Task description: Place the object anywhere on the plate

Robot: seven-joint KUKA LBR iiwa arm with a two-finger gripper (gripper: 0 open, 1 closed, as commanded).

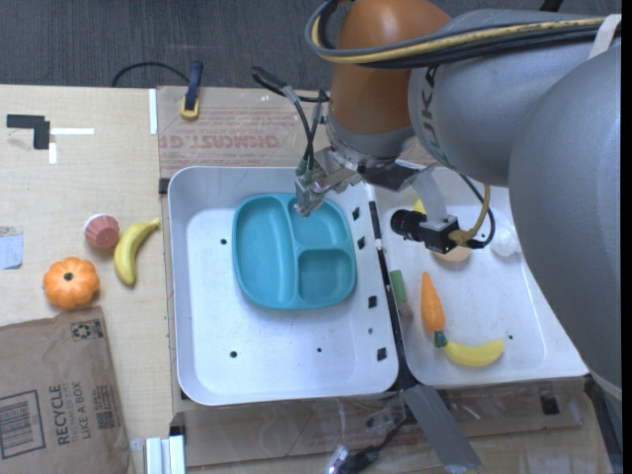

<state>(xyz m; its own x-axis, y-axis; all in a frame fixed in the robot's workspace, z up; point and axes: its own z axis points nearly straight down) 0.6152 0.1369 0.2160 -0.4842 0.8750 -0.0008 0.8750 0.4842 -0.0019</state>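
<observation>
Over the upper edge of the teal plate (293, 253), centre frame, hangs the gripper (305, 201), and I can't tell what state it's in or whether it carries anything. Candidate objects, a carrot (433, 304) and banana (475, 352), lie lower right of it in the right-hand bin (538, 314), the carrot's long axis running up-down the frame.

Arm (523, 107) comes in from the right edge and fills the upper right of the frame. Orange band (380, 57) sits at top centre, wrist just below it. Gripper (308, 197) hangs slightly left of frame centre, pointing down-left. Cables loop over the orange band.
</observation>
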